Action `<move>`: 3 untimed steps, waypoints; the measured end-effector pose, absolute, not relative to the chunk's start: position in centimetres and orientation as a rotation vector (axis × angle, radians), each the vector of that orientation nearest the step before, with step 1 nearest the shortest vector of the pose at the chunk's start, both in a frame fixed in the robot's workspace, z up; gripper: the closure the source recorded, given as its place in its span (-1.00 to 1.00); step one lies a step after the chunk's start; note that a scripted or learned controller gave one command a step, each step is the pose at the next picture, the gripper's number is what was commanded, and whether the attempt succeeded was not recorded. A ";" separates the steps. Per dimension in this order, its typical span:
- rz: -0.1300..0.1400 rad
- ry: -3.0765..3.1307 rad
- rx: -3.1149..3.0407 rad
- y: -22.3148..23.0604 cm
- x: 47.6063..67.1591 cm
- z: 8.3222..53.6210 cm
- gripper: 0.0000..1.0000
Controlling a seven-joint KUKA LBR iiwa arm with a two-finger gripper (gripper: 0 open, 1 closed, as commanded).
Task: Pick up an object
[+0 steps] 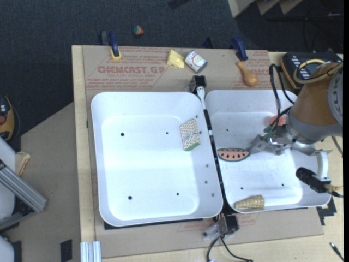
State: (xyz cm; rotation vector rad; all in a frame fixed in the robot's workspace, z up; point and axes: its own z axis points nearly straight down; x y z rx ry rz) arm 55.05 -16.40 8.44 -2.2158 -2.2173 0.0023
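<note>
The arm's two-finger gripper sits low inside the right white bin, reaching in from the right under the grey wrist and its orange band. Whether its metal fingers are apart or together cannot be told from this slanted view, and nothing can be seen held between them. Just to the gripper's left lies a flat watermelon-slice toy with a red face and a green rind, near the bin's left wall; its right tip is close to the fingertips, but contact cannot be judged. Toward the front edge of the same bin rests a tan ribbed cone. In the left white bin, a small patterned green-and-white packet lies near the right wall. On the brown board behind the bins sit a yellow wedge, a small white can-like object and an orange-tan wooden piece.
</note>
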 end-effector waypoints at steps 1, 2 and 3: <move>-0.013 -2.237 -2.213 -6.0 55.4 19.1 -1.00; -0.017 -2.236 -2.222 -3.3 59.6 28.5 -1.00; -0.003 -2.227 -2.223 -3.5 59.3 28.9 1.00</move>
